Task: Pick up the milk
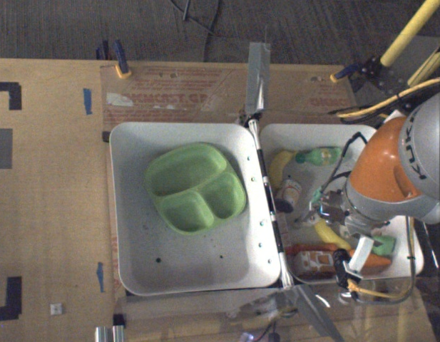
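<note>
Camera view puts what looks to be the milk point(287, 192), a small bottle by the left wall of the right bin point(305, 132), just left of your gripper point(324, 209), and you cannot tell whether that pincer is apart or together.

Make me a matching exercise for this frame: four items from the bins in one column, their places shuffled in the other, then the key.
Things:
1. green divided plate
2. clear bottle with green cap
3. red-orange packet
4. small brown bottle

Places:
A. right bin, lower edge in the view
B. left bin
C. right bin, upper edge in the view
D. right bin, beside the wall shared with the left bin

Pairs: 1-B, 2-C, 3-A, 4-D
</note>
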You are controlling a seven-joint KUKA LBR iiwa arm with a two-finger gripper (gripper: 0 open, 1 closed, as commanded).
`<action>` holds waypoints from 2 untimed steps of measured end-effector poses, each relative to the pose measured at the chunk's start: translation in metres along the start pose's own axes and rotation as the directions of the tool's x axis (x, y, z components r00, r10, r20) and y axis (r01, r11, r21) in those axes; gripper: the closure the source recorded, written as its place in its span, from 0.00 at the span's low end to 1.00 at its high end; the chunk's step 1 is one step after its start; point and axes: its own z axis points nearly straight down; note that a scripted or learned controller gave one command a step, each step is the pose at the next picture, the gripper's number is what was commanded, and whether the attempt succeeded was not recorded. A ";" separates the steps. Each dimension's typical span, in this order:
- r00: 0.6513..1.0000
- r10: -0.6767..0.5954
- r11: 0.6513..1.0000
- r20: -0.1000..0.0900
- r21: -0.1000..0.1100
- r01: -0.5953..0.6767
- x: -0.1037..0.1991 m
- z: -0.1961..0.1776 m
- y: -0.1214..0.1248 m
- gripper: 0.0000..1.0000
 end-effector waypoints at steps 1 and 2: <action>0.995 0.096 0.995 0.003 -0.002 -0.096 0.014 0.001 0.077 0.00; 0.984 0.176 0.984 0.005 0.006 -0.176 0.009 -0.255 0.178 0.00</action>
